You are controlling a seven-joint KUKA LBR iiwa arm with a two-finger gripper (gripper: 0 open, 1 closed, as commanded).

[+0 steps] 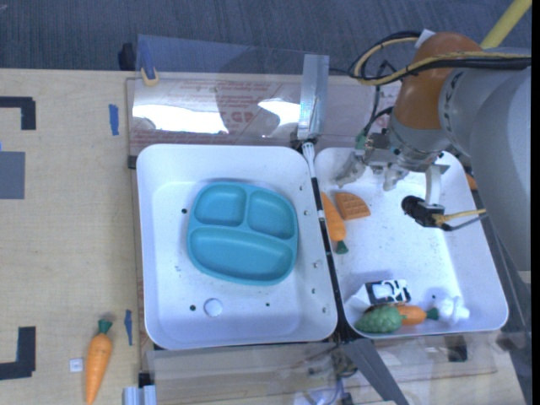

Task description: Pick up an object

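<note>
Bench, left: toy carrot lying outside the bins. Left bin: blue divided plate at centre. Right bin: orange carrot-shaped toy along the left wall; orange wedge just beside it; black-and-white item, green toy, small carrot and white piece along the near edge. Gripper: over the far end of the right bin, above the wedge, fingers apart, nothing between them.
</note>
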